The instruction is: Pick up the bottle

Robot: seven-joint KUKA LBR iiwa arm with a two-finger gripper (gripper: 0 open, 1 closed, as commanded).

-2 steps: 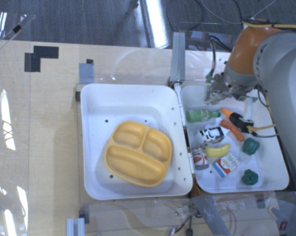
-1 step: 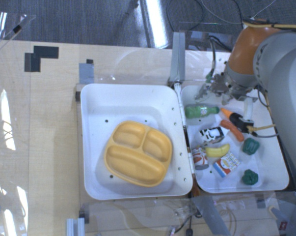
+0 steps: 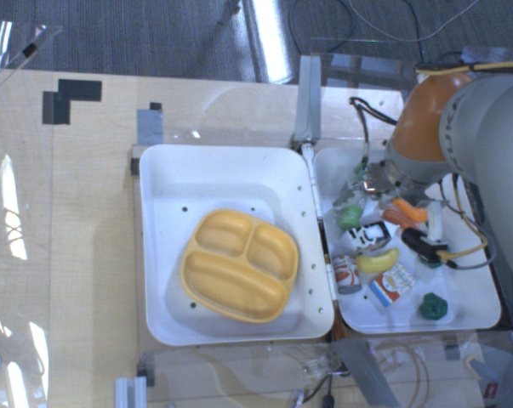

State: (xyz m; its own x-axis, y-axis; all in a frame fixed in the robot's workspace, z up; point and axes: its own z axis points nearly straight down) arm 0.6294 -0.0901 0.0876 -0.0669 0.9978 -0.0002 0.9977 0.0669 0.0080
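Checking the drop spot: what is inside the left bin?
The left bin holds one yellow divided tray, lying flat with nothing in its compartments. The bin floor beneath the tray is covered, so anything under it cannot be seen.

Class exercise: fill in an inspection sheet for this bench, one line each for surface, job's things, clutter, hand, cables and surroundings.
Surface: wooden bench bearing two white bins, left bin and right bin.
Job's things: bottle cannot be told apart among the right bin's small items.
Clutter: yellow divided plate in the left bin; banana, green lump, orange piece, small can in the right bin.
Hand: hand low over the right bin's far end; finger state unclear.
Cables: black cable along the arm; loops on the floor.
Surroundings: dark carpet.
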